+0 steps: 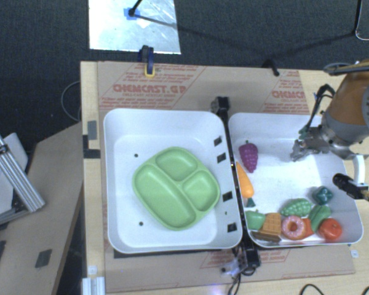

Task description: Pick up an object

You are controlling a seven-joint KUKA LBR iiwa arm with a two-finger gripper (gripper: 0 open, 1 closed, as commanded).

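The left bin [120,183] holds a green plate [175,188]. In the right bin [277,134], purple grapes [249,156] and a carrot [245,179] lie by its left wall, well left of the gripper [301,150], whose state I cannot tell. Other toy foods [295,220] crowd the near edge.

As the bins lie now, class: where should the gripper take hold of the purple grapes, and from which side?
Probably across the broad middle of the purple grapes, coming straight down. The bunch lies flat and apart from the other toys, stem toward the far wall, with bare floor of the right bin on its right.
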